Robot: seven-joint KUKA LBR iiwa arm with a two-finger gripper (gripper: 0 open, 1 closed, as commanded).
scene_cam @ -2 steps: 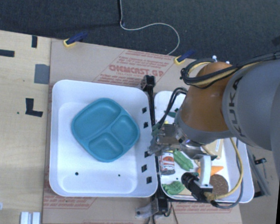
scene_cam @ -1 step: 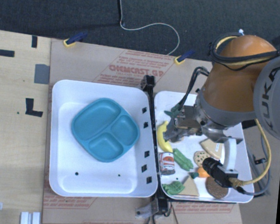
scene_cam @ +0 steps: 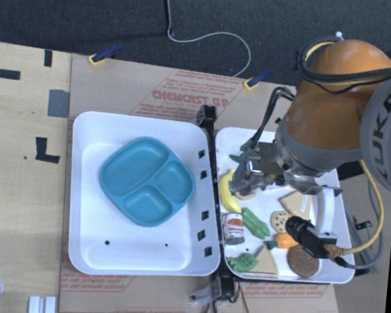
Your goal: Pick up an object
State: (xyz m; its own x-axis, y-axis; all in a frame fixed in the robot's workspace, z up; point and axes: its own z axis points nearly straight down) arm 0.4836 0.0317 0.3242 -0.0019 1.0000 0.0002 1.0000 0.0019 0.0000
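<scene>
The right bin (scene_cam: 336, 275) holds a heap of small toy foods. A yellow banana (scene_cam: 229, 196) lies along its left wall, with a green pickle-like piece (scene_cam: 255, 222) and a small can (scene_cam: 234, 228) just below it. Further right are an orange carrot piece (scene_cam: 284, 241), a brown round cookie (scene_cam: 302, 262), a tan holed cracker (scene_cam: 280, 220) and a green leafy piece (scene_cam: 242, 263). My gripper (scene_cam: 247, 180) reaches down into the upper left of this bin, right over the banana's top end. The wrist hides the fingertips.
The left bin (scene_cam: 80, 196) holds a blue divided plate (scene_cam: 147, 180). A black clip divider (scene_cam: 209, 188) runs between the bins. The arm's orange band (scene_cam: 334, 90) looms over the right bin's far side. A white cable (scene_cam: 208, 39) lies beyond the bins.
</scene>
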